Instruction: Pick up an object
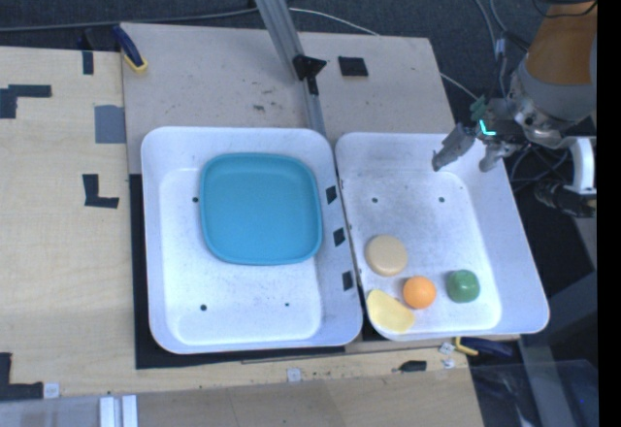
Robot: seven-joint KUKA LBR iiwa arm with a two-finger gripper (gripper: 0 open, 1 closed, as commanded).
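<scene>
In the left bin (165, 221) lies a blue plate (260, 208); in the right bin's (505, 250) near end sit a beige disc (386, 255), yellow piece (390, 312), orange ball (419, 292) and green ball (463, 285). The pincer (473, 152) hovers above the far edge, fingers apart, clamped on nothing, objects lying toward the camera.

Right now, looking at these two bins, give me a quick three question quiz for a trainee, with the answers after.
1. True or false: the blue plate lies in the left bin.
2. How many small items lie in the right bin?
3. Which sits nearest the gripper: A green ball, B orange ball, C beige disc?

Key: 1 true. 2 four, counting the yellow piece. 3 C.
</scene>
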